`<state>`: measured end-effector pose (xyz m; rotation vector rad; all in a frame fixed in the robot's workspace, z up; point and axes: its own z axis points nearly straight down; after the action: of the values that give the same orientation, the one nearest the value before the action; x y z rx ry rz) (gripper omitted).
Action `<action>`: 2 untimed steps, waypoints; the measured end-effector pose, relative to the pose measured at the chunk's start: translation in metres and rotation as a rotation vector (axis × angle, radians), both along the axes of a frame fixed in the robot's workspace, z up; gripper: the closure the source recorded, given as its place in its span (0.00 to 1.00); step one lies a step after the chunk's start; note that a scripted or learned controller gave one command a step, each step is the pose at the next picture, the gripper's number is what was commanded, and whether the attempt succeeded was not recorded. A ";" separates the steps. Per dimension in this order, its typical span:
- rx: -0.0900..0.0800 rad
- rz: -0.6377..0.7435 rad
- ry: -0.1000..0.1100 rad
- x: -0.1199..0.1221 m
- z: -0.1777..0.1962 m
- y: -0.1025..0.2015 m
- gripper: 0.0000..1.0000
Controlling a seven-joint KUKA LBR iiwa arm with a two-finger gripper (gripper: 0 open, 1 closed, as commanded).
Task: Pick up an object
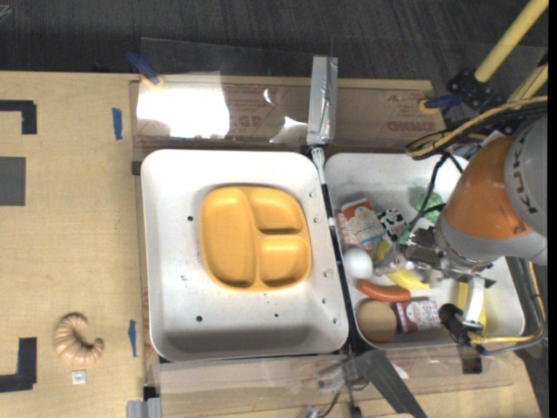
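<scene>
A: Starting with the desk [61,233]. Two white bins sit on it, and the grey and orange arm [492,203] comes in from the right over the right bin [515,319]. What could go wrong?

B: Crowding, I'd say. The left bin [161,242] has just one yellow divided tray [255,236], but the right one is packed. The gripper [435,259] hangs low over that heap, and the wrist hides it, so I cannot tell if it is open or closed.

A: So it might catch two things at once?

B: Or nudge a neighbour and come away with nothing. The brown round lump [376,320] touches a red-labelled can [416,313], and a red sausage [383,291] lies just above both.

A: Which one is it after?

B: Probably the yellow piece [405,279] just left of the gripper. It's smooth, curved and half buried between the sausage and the wrist. It looks slippery, and the white ball [358,262] beside it would roll off at a touch.
</scene>
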<state>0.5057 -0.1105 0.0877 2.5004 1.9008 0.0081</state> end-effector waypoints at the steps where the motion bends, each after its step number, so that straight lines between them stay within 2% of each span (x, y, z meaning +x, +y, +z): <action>1: -0.005 -0.004 -0.004 0.001 0.011 -0.003 1.00; 2: -0.005 -0.005 -0.004 0.001 0.020 -0.002 1.00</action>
<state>0.5066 -0.1126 0.1076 2.5002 1.8910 0.0082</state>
